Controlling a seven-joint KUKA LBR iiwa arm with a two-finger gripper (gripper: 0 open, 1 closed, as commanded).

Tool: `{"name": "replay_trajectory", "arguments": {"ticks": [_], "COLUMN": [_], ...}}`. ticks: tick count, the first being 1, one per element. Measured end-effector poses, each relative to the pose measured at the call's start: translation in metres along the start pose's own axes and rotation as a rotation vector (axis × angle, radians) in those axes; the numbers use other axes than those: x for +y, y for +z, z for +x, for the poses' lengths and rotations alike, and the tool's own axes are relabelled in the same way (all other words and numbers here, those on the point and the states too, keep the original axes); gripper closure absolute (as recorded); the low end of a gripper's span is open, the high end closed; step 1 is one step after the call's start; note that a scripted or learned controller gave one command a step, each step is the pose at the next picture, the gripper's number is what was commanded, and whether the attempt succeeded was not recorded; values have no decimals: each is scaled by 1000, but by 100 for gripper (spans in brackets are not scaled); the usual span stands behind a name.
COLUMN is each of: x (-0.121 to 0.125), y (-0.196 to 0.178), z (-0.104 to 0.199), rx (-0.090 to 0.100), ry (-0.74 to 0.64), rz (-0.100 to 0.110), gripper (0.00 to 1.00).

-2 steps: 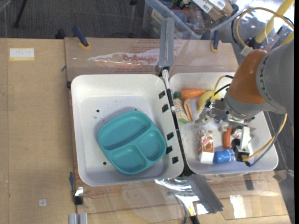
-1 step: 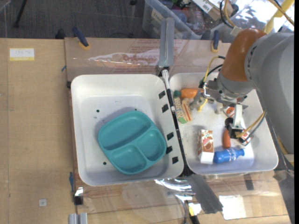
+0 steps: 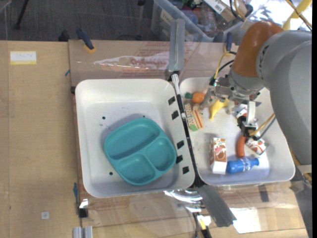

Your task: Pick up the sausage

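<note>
Blue bottle point(image 3: 242, 165) and carton point(image 3: 218, 151) lie nearest you, smooth plastic and card. The sausage point(image 3: 240, 145) sits just behind them in the right bin point(image 3: 277, 175), small, reddish, rounded. Gripper point(image 3: 247, 125) hovers right above it; jaws' state you cannot tell. Come straight down across its short width.

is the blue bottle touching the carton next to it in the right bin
Touching. The camera view shows the blue bottle lying with its white cap end pressed against the carton's lower corner, no gap between them.
</note>
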State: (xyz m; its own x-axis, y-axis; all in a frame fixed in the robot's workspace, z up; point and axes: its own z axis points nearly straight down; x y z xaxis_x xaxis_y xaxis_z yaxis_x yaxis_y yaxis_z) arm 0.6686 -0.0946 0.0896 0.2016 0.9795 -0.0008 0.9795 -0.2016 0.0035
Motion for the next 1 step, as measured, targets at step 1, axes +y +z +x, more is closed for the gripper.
{"name": "replay_trajectory", "arguments": {"ticks": [1], "x": [2], "y": [-13], "z": [0], "rx": [-2], "ry": [-2], "rz": [-7], "gripper": [100]}}
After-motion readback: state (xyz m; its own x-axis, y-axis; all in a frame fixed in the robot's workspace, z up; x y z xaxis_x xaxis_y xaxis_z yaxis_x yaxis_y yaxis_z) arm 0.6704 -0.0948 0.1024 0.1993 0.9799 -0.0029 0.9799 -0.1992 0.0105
